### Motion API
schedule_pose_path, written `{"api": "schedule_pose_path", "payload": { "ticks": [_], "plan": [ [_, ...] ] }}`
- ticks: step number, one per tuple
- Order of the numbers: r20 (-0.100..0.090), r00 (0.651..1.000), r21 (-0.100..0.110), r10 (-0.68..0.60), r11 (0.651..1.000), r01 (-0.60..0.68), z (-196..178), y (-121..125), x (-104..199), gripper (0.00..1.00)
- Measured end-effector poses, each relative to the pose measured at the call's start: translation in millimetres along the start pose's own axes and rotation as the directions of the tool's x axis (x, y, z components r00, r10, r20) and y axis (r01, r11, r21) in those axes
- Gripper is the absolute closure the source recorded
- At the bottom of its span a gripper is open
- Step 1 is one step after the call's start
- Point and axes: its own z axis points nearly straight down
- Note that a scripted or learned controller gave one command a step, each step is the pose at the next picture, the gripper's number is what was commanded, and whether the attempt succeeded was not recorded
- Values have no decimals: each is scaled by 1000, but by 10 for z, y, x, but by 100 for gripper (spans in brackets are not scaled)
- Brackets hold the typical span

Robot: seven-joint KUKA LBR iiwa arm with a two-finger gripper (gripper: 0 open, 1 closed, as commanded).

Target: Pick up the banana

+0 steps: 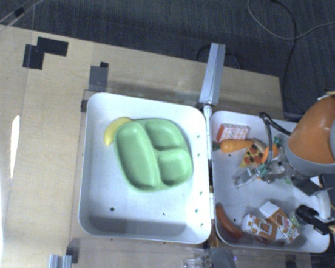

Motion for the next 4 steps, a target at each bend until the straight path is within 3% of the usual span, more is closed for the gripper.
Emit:
{"api": "schedule_pose_path", "payload": {
  "ticks": [1, 2, 3, 4],
  "plan": [
    [5, 974, -4, -225, 974, 225, -20, -613, 300, 0],
    [2, 925, -3, -380, 925, 380, -4, 187, 250, 0],
    [6, 850, -3, -527, 850, 527, -18, -307, 318, 0],
    [10, 850, -8, -527, 850, 527, -139, -274, 323, 100]
  ]
}}
